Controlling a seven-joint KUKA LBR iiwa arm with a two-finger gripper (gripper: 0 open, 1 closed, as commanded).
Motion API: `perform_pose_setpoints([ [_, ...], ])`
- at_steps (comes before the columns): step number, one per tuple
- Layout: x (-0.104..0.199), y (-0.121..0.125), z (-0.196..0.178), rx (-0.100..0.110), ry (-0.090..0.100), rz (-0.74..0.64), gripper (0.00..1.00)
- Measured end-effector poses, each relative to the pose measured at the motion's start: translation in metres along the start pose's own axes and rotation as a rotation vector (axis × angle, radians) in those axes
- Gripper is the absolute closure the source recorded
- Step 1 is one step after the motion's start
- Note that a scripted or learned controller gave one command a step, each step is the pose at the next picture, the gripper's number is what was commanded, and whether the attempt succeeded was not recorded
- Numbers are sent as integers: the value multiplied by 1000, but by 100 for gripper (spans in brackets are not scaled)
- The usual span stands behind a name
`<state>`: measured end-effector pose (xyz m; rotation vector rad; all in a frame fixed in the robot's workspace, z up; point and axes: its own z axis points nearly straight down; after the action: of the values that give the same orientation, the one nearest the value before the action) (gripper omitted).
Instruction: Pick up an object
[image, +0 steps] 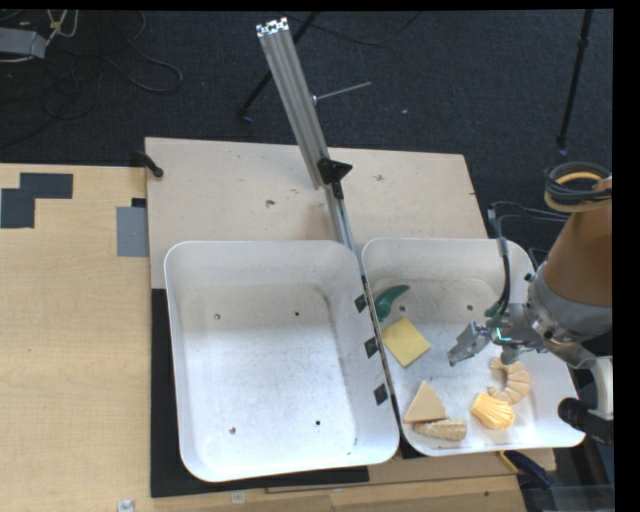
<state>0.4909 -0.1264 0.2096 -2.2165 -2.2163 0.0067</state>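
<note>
Arm reaching into the right bin among food-shaped objects.

The gripper (478, 343) hangs low over the right bin (440, 262); whether it is open or closed cannot be told, and nothing is seen held. A yellow square slice (406, 342) lies just left of it, below a green piece (388, 297). A tan wedge (425, 404), yellow shell (493, 411) and croissant (515, 381) lie nearer the front rim. The left bin (190, 262) adjoins.

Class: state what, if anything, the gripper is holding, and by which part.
Nothing is held: the gripper hangs over bare floor of the right bin, with no object between its fingers.
</note>
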Motion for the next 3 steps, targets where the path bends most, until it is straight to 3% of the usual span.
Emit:
perform_pose_setpoints([
  [1,-1,1,-2,-5,-1,4,0],
  [2,1,2,63,3,1,1,0],
  [3,3,4,112,-8,4,1,0],
])
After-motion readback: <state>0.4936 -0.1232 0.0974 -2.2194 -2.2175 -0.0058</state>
